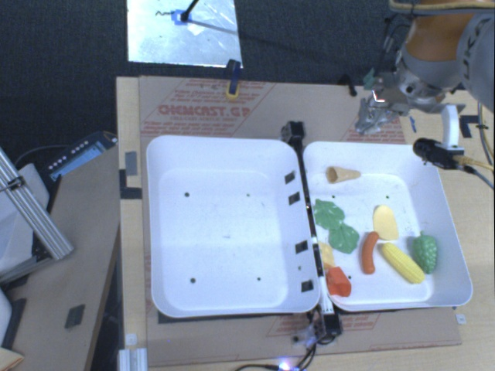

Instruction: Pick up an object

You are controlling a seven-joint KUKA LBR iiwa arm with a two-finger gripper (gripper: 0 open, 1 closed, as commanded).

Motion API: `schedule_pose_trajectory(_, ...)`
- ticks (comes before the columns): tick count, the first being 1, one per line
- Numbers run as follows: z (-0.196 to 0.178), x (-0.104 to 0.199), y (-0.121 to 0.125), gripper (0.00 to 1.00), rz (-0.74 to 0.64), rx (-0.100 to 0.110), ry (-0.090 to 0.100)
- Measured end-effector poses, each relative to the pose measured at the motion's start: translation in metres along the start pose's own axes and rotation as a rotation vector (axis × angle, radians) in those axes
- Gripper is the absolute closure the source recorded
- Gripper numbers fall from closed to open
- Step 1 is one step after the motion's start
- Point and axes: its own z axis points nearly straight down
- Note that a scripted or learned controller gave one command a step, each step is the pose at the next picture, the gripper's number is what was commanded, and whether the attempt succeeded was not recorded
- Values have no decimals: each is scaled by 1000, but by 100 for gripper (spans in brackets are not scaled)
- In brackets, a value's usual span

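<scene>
The right bin holds several toy foods: a tan cone, green leaves, a pale yellow piece, an orange-red sausage, a yellow corn cob, a green bumpy piece and a red-orange chunk. My gripper hangs above the cardboard just beyond the right bin's far edge, apart from all of them. Nothing is seen between its fingers.
The left bin lies beside the right one, joined by a black clip strip. A black cylinder juts over the right bin's far right rim. A yellow clamp sits at the cardboard's far edge.
</scene>
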Motion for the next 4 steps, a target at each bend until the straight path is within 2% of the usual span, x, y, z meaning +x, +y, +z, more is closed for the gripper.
schedule_pose_trajectory(1,7,48,0,100,-1,1,0)
schedule_pose_trajectory(2,81,93,-8,100,0,7,1)
schedule_pose_trajectory(3,-28,46,2,100,9,-11,-4)
schedule_pose_trajectory(4,4,2,-81,100,13,8,-2)
